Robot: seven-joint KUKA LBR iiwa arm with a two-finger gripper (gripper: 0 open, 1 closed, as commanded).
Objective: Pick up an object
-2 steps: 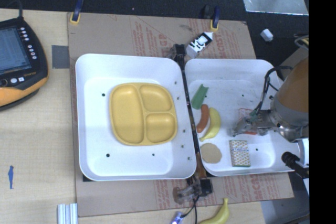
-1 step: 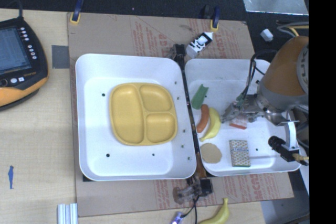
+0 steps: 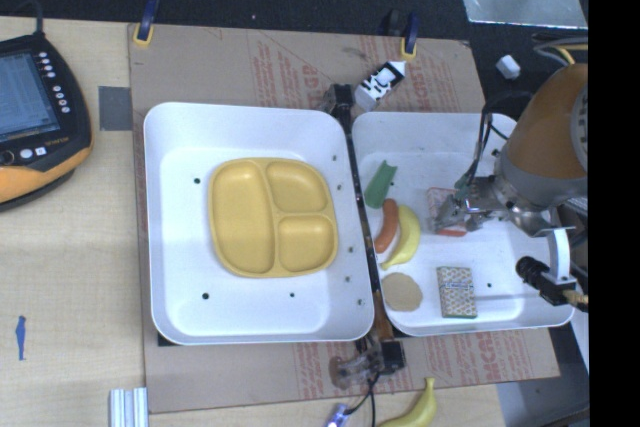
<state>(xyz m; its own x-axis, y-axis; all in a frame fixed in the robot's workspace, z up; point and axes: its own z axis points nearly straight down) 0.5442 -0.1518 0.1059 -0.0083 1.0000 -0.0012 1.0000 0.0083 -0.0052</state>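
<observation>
My gripper reaches in from the right and sits low in the middle of the right bin. A small red object lies directly under its tip; whether it is gripped is unclear. To the gripper's left lie a green piece, an orange-red sausage and a yellow banana. A tan round disc and a small patterned box rest near the bin's front wall.
The left bin holds a yellow divided plate. A teach pendant lies at the far left of the bench. Another banana lies in front of the bins, and a black-and-white object behind them.
</observation>
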